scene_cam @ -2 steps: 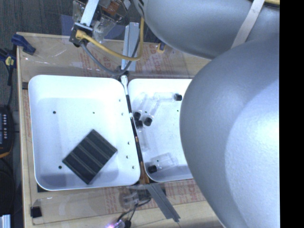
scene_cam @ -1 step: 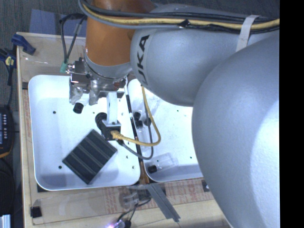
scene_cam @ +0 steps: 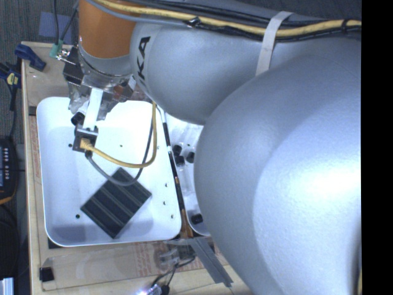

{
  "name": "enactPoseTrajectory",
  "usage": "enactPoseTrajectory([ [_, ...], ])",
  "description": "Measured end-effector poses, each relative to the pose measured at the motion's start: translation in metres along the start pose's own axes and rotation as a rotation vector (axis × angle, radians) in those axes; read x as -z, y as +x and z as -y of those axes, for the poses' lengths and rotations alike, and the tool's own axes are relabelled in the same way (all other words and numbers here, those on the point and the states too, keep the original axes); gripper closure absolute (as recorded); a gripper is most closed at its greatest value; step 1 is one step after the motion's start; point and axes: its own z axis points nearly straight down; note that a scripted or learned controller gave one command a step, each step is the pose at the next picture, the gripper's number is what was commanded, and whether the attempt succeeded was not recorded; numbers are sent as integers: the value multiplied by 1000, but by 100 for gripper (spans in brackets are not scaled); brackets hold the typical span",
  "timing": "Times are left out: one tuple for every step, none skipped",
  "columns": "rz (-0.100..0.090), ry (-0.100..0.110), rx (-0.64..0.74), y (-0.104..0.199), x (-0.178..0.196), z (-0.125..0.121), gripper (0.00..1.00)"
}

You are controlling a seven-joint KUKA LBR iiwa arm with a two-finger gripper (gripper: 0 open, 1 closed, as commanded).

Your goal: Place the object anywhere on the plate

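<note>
Two white bins sit side by side on the bench [scene_cam: 92, 263]. You get a clear look down into the nine o'clock bin [scene_cam: 52, 183], while the grey arm [scene_cam: 264, 152] covers nearly all of the three o'clock bin [scene_cam: 187, 183], leaving you a narrow white strip beside the shared edge. Your task piece, the black ribbed block [scene_cam: 116, 203], lies flat on the floor of the nine o'clock bin, toward that bin's 6 o'clock side. It is turned on a diagonal, with one corner pointing at the near rim, and nothing touches it. The arm comes in from 3 o'clock, and its orange band [scene_cam: 107, 23] sits at the view's 12 o'clock. Below the band, the wrist hangs over the bin's 11 o'clock corner, well apart from the block. From this slant you cannot tell whether the jaws are open or closed, and you see nothing held in them. In the visible strip of the three o'clock bin there are a few small dark bits [scene_cam: 189, 157], too small to name. A blue clamp [scene_cam: 27, 54] grips the bench edge at about 10 o'clock.
</note>
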Motion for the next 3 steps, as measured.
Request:
enactPoseTrajectory([
  [0, 2, 312, -58, 30, 57, 100],
  [-1, 0, 215, 2, 91, -3, 100],
  [0, 1, 487, -50, 79, 74, 100],
])
